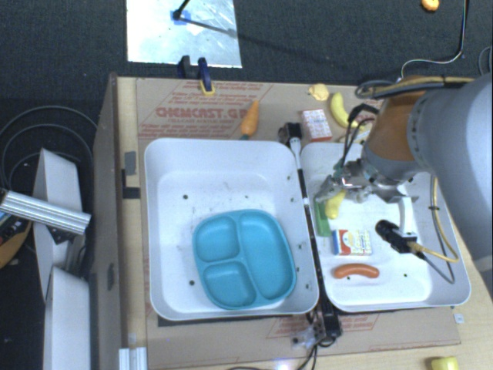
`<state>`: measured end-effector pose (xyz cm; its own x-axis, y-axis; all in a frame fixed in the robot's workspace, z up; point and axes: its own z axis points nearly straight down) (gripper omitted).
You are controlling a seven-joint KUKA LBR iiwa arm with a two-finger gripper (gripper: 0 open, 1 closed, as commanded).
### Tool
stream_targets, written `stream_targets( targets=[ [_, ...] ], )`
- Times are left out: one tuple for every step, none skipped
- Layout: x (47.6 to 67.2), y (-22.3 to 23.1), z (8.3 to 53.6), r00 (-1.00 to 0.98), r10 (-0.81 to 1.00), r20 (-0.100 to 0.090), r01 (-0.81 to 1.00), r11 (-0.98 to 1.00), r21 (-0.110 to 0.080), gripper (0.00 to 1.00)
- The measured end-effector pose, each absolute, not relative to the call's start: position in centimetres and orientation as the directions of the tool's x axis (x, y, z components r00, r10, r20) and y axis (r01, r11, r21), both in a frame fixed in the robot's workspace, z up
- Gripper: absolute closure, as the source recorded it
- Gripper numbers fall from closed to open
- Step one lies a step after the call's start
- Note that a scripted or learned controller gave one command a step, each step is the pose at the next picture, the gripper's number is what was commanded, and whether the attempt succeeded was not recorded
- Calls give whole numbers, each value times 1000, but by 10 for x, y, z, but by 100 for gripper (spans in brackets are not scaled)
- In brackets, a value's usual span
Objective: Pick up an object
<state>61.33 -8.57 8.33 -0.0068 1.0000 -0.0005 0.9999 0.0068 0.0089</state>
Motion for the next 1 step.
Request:
stream_targets(
  targets=[
    [614, -87, 99, -8, 1000, 1, 1000, 8, 11, 100]
  ],
)
